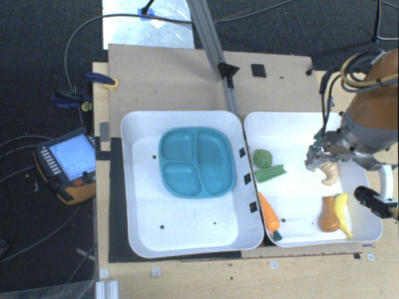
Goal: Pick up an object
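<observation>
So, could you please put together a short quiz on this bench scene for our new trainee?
1. True or false: the blue divided plate lies in the right bin.
2. Which item lies closest to the broccoli? A) carrot B) green bean pod C) banana
3. Fill in: the hand hovers over the ____ bin.

Key: 1 false, it lies in the left bin; 2 B; 3 right.
</observation>
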{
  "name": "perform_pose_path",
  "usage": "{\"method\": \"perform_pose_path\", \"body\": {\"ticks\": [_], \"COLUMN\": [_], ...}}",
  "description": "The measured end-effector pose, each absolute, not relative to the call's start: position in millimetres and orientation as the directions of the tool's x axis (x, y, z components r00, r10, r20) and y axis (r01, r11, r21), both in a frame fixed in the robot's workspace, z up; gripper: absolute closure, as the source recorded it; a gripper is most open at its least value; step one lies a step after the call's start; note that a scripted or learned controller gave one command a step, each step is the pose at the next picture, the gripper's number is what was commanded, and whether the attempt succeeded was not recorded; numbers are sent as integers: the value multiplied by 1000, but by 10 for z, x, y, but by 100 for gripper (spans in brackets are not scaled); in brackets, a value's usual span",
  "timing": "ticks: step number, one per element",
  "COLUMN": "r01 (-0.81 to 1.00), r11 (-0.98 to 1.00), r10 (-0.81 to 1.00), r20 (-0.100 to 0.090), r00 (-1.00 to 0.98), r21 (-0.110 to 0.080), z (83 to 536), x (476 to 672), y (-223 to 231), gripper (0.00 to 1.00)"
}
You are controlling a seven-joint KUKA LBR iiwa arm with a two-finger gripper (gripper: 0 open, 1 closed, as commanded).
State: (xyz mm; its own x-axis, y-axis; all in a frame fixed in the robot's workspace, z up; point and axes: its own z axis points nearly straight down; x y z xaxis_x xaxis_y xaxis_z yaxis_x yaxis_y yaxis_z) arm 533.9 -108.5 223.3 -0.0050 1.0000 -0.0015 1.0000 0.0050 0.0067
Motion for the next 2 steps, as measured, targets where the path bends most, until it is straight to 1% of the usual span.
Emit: {"method": "perform_pose_path", "body": {"ticks": [1, 2], "r01": [1000, 1000], "r11": [5, 10], "r10": [1000, 1000], "r20": [-1, 1], "r00": [-5, -10], "r21": [8, 3], "z": [2774, 2598], "x": [5357, 5598], "y": [-1087, -589], "gripper": [100, 100]}}
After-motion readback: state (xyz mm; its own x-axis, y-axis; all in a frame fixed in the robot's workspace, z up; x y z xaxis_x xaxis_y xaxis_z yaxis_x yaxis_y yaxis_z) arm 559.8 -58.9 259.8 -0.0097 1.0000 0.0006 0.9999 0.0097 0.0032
